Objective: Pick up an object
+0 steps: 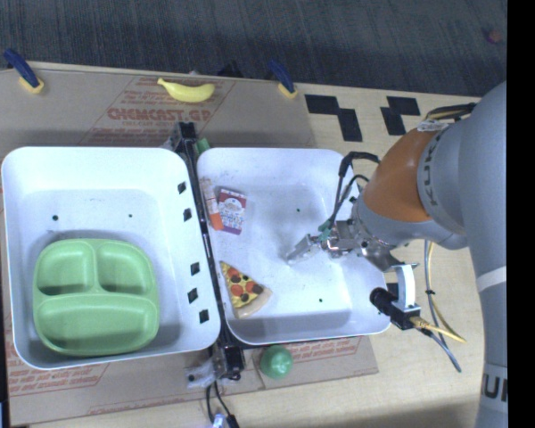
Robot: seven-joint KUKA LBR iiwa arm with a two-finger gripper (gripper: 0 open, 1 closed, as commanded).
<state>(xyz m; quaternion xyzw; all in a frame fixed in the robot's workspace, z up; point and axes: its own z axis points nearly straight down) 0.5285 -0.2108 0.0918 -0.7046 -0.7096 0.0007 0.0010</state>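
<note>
From the overhead camera view, the gripper [296,250] hovers low in the right bin [276,163], fingers slightly spread, pinching nothing. The pizza slice [243,288] lies nearest, down-left of it, its long axis diagonal against the bin's left wall.
</note>
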